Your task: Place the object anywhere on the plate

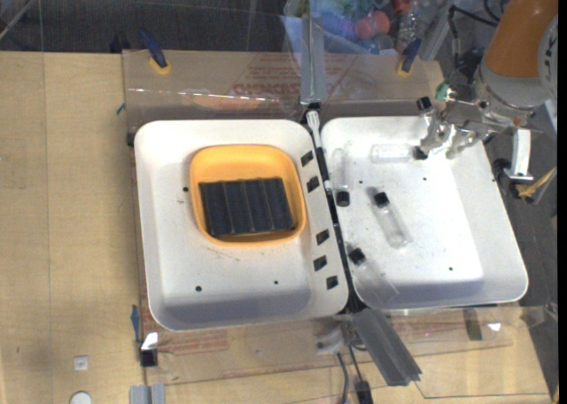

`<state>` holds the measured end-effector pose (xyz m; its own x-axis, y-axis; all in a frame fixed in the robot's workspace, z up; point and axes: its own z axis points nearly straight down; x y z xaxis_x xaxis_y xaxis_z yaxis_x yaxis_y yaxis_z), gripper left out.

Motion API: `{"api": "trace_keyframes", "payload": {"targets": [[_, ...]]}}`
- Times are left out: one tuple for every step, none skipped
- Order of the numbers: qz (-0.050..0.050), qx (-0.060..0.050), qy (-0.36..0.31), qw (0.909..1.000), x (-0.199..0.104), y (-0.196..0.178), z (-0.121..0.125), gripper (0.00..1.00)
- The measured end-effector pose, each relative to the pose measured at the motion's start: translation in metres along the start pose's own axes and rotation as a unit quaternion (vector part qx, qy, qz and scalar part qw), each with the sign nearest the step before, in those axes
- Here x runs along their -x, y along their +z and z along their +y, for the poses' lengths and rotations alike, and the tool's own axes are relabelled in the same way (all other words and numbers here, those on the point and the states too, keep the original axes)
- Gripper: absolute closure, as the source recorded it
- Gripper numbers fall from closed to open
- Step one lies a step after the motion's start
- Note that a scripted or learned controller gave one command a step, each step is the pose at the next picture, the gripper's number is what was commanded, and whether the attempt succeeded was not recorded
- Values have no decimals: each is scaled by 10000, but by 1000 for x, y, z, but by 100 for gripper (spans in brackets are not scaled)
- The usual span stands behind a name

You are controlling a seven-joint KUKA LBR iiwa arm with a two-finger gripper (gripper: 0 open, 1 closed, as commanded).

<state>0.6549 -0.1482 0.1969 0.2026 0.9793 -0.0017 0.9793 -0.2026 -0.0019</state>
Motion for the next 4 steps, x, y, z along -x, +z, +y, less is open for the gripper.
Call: {"api": "trace_keyframes", "payload": {"targets": [[-3,28,-978,9952,33,-47,19,100],[-8,38,-2228,9749,63,-103,26,100],[-17,47,-3780,9258,70,-166,28,100],[-26,54,-5298,8481,70,-228,27,100]]}}
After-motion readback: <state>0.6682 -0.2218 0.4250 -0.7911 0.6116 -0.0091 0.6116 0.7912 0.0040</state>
